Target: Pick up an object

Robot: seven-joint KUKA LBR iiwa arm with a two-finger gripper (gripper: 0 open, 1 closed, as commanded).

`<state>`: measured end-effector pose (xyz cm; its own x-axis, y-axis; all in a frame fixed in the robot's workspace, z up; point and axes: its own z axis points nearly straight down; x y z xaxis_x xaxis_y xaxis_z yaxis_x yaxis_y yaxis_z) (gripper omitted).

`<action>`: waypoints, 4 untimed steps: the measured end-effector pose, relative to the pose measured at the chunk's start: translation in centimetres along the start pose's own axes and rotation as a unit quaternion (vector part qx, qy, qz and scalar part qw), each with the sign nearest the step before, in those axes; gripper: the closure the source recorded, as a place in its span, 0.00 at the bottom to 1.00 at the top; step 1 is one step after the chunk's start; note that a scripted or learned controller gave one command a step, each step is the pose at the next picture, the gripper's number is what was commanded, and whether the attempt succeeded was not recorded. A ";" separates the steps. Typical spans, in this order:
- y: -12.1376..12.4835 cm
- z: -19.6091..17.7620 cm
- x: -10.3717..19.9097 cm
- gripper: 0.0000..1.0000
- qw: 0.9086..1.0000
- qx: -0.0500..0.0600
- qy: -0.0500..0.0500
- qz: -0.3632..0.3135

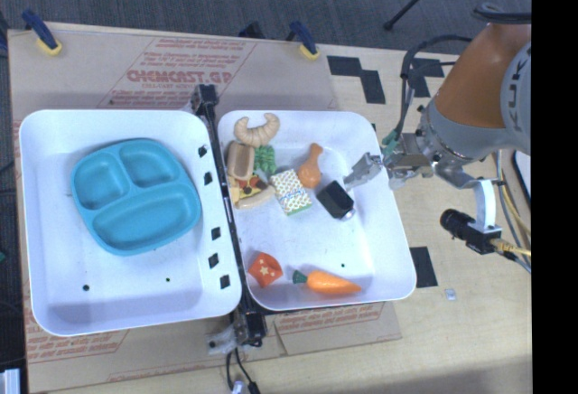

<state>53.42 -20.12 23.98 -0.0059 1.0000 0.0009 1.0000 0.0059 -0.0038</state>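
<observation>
My gripper (348, 186) reaches in from the right and hangs low over the right bin (384, 243), in its right-middle part. Its dark tip sits just right of a green-and-white patterned box (291, 192) and below an orange drumstick (311, 164). Nothing shows held in it. Further left lie a croissant (257, 127), a hot dog bun (239, 161), a green leafy toy (265, 158) and a pizza slice (250, 194). Near the bin's front edge rest a red tomato (265, 268) and a carrot (330, 283).
The left bin (54, 293) holds a blue divided plate (135, 193). A black divider strip (217, 202) runs between the bins. Cables and a black fitting (470, 231) hang off the arm over the bench to the right of the bin.
</observation>
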 end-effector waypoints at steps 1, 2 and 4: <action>6.7 13.3 2.6 0.00 1.000 -0.001 0.000 0.006; 6.7 12.3 2.6 1.00 1.000 0.000 0.000 0.004; 7.4 14.3 4.7 0.00 0.990 -0.004 -0.002 -0.139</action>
<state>60.79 -15.32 9.64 -0.2816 0.9595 -0.0031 0.9595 0.2816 0.0039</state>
